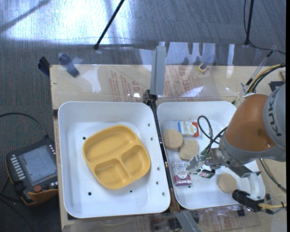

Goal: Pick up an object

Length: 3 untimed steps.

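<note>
Whether the pincer [195, 162] is spread I cannot tell; hanging between cookie [188, 149] and packet [182, 174], it may miss both.

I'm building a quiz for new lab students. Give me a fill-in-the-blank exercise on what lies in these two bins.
1. The yellow tray in the left bin is divided into ____ compartments.
2. The round tan cookies lie in the ____ bin.
3. The number of round tan cookies in view is ____.
4. The pincer hangs over the ____ bin, near a small dark red packet.

Missing words: three; right; three; right
</note>
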{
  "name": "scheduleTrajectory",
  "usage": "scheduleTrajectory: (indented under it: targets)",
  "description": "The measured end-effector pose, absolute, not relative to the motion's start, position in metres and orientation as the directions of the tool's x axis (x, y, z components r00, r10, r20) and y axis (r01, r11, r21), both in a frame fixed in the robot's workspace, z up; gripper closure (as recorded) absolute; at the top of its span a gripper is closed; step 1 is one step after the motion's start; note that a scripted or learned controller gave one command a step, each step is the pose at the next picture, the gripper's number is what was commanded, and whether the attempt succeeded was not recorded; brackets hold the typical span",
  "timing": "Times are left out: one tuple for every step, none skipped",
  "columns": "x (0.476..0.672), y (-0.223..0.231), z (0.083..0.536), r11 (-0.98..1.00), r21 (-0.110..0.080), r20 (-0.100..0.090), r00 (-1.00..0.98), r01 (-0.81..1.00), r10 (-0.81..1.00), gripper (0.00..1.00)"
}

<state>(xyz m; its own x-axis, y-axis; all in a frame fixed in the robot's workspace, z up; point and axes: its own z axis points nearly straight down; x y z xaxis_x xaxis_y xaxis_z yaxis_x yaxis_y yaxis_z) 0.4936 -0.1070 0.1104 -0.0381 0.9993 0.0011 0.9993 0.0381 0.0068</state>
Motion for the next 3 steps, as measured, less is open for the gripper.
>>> scheduleTrajectory:
  targets:
    - [0.496,-0.107,0.121,0.035,0.009,0.002,-0.035,0.999,0.999,1.0]
    - [0.495,-0.107,0.12,0.035,0.007,0.003,-0.035,0.999,0.999,0.0]
    - [0.569,-0.113,0.102,0.036,0.029,-0.009,-0.036,0.999,0.999,0.0]
